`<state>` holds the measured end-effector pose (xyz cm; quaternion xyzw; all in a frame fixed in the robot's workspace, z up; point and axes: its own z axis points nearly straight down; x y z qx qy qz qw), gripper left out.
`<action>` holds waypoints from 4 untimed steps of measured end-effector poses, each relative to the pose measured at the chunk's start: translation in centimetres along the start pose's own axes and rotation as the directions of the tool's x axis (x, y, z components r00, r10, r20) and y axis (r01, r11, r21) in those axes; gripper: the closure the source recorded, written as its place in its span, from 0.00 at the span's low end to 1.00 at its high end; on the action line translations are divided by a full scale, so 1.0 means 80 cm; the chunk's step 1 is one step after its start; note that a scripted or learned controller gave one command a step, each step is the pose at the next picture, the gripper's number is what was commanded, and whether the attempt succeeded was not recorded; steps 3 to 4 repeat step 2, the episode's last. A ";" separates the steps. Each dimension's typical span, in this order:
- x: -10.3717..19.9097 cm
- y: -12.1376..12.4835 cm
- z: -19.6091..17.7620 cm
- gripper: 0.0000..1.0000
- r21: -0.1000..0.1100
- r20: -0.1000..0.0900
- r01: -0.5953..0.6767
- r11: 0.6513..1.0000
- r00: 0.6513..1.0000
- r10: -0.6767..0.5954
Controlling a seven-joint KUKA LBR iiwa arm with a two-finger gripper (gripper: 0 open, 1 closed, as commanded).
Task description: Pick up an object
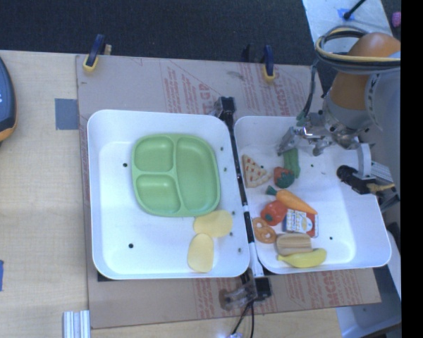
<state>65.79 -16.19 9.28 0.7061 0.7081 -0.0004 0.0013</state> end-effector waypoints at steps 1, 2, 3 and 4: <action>0.001 -0.002 -0.013 1.00 0.005 -0.001 0.003 1.000 1.000 -0.003; 0.112 -0.026 -0.133 1.00 -0.005 -0.005 0.009 1.000 1.000 -0.009; 0.112 -0.026 -0.133 1.00 -0.005 -0.005 0.009 1.000 1.000 -0.009; 0.112 -0.026 -0.133 1.00 -0.005 -0.005 0.009 1.000 1.000 -0.009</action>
